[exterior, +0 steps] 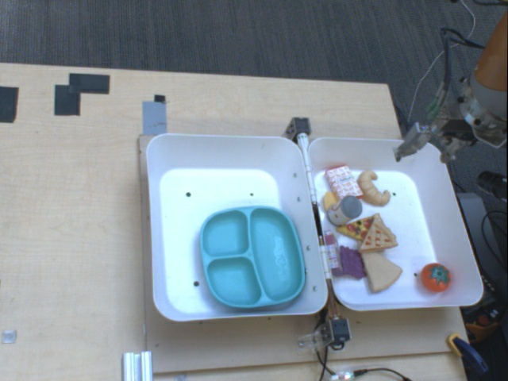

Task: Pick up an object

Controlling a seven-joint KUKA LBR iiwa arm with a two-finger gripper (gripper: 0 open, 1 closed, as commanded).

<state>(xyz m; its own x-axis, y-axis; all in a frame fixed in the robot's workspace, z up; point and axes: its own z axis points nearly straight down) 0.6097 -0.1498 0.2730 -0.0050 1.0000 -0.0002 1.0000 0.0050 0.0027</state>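
Several toy foods (361,228) crowd the right bin (448,213), handy for grabbing; the tool (429,143) hovers above its far edge, fingers spread, holding nothing.

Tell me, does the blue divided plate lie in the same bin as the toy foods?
No, the blue divided plate lies in the left bin, while the toy foods lie in the right bin.

**Count of items in the two bins**

Two white bins: left bin (159,213), right bin (464,252). Left of the central divider (311,205): one blue divided plate (252,255). Right of it: one croissant (373,187), one pizza slice (371,232), one tomato (435,277), one toast slice (382,273).
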